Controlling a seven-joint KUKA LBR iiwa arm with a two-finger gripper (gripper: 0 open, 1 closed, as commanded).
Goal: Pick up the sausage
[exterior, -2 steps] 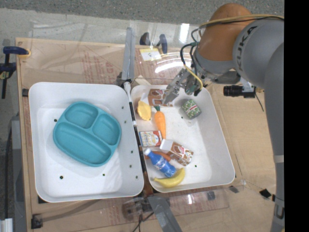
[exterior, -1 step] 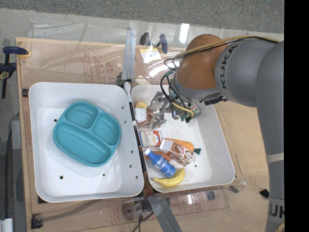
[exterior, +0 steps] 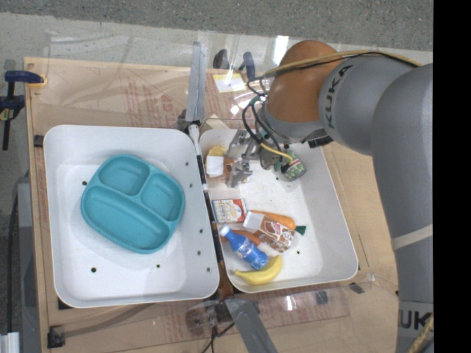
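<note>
My gripper [exterior: 238, 165] hangs low over the back left part of the right bin [exterior: 331, 219], under the orange-banded wrist. A small reddish-brown piece, which looks like the sausage [exterior: 229, 173], shows right at the gripper's tip, close to the bin's left wall. The gripper body covers part of it, and I cannot see whether it is touched or held. A yellow and white item [exterior: 215, 159] lies just left of the gripper.
Toward the front of the right bin lie a small carton [exterior: 229, 210], a carrot [exterior: 274, 219], a brown packet [exterior: 277, 234], a blue bottle [exterior: 246, 248] and a banana [exterior: 261, 272]. The left bin [exterior: 66, 271] holds a blue divided plate [exterior: 132, 203].
</note>
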